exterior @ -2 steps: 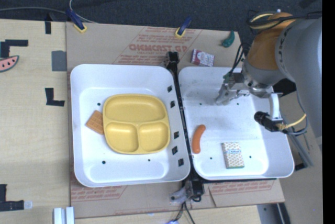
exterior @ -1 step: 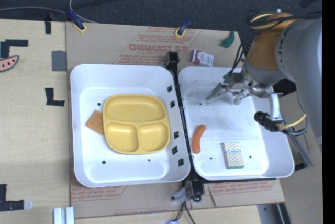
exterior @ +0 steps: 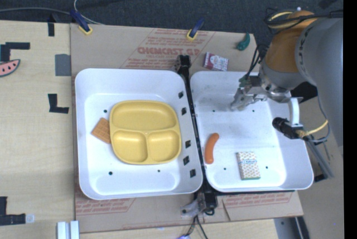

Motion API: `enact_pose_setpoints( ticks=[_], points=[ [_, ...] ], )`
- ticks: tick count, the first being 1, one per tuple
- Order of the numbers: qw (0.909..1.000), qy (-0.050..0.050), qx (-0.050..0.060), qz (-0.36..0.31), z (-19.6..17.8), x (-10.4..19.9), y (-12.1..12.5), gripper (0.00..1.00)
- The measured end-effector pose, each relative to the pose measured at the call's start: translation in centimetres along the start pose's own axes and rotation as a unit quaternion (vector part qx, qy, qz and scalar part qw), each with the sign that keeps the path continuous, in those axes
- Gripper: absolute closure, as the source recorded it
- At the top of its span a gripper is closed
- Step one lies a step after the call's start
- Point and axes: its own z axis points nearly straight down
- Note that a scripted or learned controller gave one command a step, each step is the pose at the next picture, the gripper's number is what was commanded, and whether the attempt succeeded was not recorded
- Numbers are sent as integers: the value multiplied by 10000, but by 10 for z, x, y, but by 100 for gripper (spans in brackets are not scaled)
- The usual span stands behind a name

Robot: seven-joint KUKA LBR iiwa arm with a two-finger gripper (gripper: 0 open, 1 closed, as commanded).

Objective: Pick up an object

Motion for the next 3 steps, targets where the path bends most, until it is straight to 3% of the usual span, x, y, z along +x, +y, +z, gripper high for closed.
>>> enact_pose_setpoints(
  ticks=[1,2,3],
  points=[
    [10000,-1,1,-2,0,0,0,0],
    [10000,7,5,-6,-9,1,0,100],
    [10000,6,6,-7,-9,1,0,0]
  ],
)
